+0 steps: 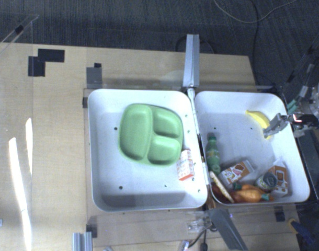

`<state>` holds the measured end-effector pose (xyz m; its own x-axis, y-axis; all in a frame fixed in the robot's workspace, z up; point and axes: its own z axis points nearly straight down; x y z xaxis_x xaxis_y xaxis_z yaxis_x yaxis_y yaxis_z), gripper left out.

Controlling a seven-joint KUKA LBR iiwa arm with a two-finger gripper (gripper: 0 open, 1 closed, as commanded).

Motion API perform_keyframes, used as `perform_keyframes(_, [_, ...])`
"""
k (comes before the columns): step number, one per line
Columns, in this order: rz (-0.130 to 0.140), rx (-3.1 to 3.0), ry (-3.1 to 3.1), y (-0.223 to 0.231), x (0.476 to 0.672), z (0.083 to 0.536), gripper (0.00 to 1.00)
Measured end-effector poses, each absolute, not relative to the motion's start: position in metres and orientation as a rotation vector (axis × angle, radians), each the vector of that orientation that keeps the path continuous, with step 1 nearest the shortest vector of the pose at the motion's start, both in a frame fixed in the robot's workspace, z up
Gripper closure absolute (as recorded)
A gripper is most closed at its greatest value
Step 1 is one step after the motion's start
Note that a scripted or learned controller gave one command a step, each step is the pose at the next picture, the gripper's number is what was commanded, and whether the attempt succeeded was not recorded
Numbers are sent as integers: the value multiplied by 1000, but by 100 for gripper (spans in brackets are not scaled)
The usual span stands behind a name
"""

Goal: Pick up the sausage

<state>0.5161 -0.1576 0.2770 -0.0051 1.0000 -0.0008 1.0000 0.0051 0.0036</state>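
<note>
The sausage (220, 195) appears as a dark red-brown piece in the front left corner of the right bin (238, 106), partly covered by a pale stick-shaped item (220, 185). My gripper (276, 125) hangs over the right bin's right side, just right of a yellow banana (259, 119). It is well away from the sausage, and nothing shows in it. The grey arm behind it reaches in from the right edge.
Around the sausage lie an orange food item (248, 195), a small carton (238, 172), a green bottle (213, 153), a round can (268, 181) and a packet (281, 174). The left bin (104, 156) holds a green divided plate (150, 134) and a small carton (185, 167).
</note>
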Motion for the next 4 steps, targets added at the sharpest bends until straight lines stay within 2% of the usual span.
perform_keyframes(1, [3, 2246, 2194, -128, 544, 182, 0])
perform_keyframes(2, [3, 2597, 1767, -100, 540, 99, 0])
perform_keyframes(3, [3, 2598, 1767, -101, 540, 99, 0])
perform_keyframes(4, [13, 2570, 1796, -142, 547, 89, 0])
